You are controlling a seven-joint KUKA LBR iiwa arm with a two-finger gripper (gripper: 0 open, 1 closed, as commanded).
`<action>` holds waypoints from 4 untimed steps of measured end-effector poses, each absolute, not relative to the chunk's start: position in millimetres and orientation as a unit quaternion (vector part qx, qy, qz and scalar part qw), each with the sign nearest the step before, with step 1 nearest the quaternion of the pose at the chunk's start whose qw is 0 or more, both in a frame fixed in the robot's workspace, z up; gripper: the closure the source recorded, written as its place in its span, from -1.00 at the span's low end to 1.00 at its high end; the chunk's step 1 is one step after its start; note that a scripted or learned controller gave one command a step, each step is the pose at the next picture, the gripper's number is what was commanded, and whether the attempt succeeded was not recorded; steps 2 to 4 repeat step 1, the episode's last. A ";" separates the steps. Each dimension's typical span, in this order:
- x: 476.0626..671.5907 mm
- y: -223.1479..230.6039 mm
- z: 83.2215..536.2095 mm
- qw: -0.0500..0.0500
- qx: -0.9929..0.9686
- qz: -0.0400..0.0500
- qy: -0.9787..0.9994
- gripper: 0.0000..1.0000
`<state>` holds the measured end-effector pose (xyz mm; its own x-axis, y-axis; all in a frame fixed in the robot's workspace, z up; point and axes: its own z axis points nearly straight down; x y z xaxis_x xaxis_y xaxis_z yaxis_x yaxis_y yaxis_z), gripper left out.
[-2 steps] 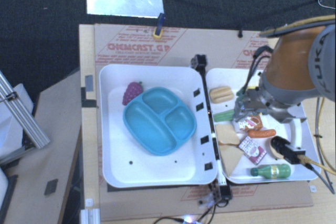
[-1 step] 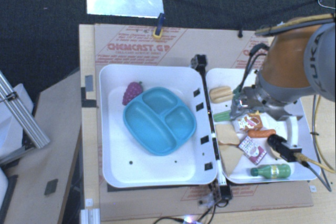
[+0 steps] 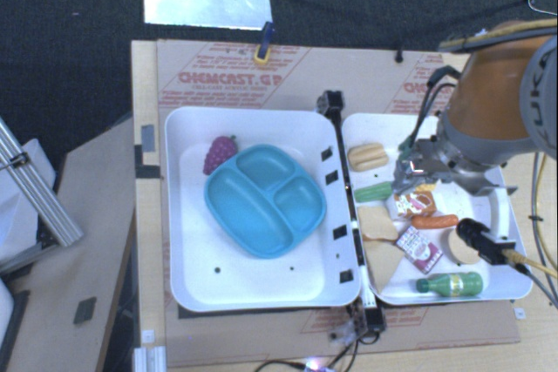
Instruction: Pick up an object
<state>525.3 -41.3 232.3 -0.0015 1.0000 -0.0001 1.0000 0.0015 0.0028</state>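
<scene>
Two white bins (image 3: 179,213); claw (image 3: 410,174) low over right bin's food, grip unclear

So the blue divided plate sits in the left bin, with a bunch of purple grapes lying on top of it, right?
Not quite. In the camera view the blue divided plate is in the left bin, but the purple grapes lie beside it at its upper-left edge, on the bin floor.

I count two white bins (image 3: 187,213), one blue tray (image 3: 261,200), one grape bunch (image 3: 220,152), one green bottle (image 3: 450,284), one sausage (image 3: 433,221).
</scene>
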 end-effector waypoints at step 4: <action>515.6 -37.3 216.0 0.000 0.707 0.000 0.708 1.00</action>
